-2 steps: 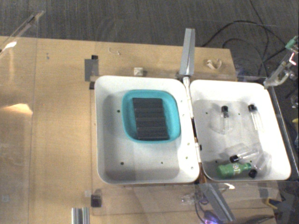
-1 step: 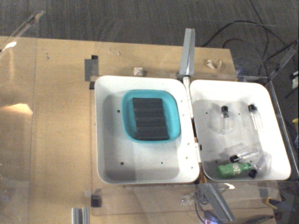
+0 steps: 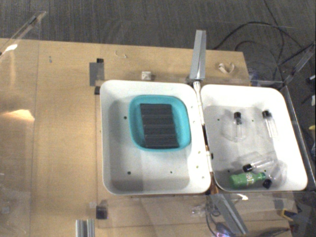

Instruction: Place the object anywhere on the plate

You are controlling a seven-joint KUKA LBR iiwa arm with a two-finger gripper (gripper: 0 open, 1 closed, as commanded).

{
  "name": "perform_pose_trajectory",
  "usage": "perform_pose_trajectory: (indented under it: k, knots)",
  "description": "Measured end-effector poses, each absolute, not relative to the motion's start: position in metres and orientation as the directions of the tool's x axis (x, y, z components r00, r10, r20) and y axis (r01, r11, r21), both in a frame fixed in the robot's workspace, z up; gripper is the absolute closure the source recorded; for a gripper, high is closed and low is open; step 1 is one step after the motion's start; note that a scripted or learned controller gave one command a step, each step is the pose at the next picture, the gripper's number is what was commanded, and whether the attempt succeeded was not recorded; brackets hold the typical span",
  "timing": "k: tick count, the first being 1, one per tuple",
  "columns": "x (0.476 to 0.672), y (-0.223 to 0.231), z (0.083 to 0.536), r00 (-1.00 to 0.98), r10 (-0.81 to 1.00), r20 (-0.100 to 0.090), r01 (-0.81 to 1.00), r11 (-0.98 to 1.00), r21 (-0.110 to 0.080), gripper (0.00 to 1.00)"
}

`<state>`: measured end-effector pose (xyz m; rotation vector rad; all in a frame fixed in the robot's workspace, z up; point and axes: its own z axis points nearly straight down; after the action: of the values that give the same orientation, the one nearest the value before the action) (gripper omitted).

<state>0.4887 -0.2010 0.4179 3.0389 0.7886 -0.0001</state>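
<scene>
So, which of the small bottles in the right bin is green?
The green bottle lying at the near edge of the right bin. The other bottles are clear with black caps.

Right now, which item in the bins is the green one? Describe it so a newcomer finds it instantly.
Start at the right-hand white bin, the one without the teal plate. Go to its near edge, where several small items cluster. The green bottle lies on its side there, the only coloured item among clear vials with black caps.
</scene>
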Motion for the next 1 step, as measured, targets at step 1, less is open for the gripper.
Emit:
perform_pose_trajectory:
  k: [1]
  knots:
    - [0.4883,-0.2051,0.4257,0.932,0.362,0.000,0.362,-0.932,0.002,0.00]
